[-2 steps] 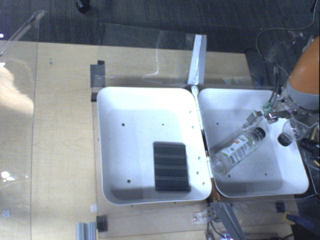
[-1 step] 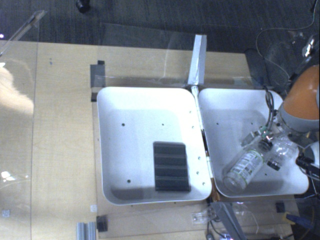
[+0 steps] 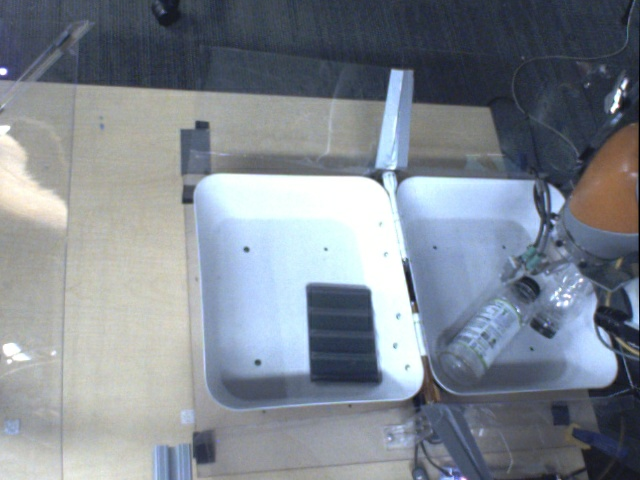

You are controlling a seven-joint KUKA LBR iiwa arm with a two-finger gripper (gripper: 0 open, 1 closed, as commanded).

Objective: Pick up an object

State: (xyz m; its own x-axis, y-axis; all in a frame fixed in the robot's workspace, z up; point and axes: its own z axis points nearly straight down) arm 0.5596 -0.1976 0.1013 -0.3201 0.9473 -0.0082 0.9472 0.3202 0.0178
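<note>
A clear plastic bottle (image 3: 487, 332) with a printed label lies diagonally in the right bin (image 3: 455, 228), its base toward the front left corner and its neck toward the right. My gripper (image 3: 540, 290) hangs below the orange band of the arm (image 3: 606, 190), low over the bottle's neck end, and its dark parts overlap the bottle there. Whether it touches the bottle I cannot tell. A black ribbed rectangular block (image 3: 342, 333) lies flat in the left bin (image 3: 250, 218), near its front wall.
The two white bins sit side by side on a wooden bench, divided by a metal bar (image 3: 394, 133) at the back. Cables hang at the far right (image 3: 545, 98). Clamps and brackets stand below the right bin's front edge (image 3: 450, 438).
</note>
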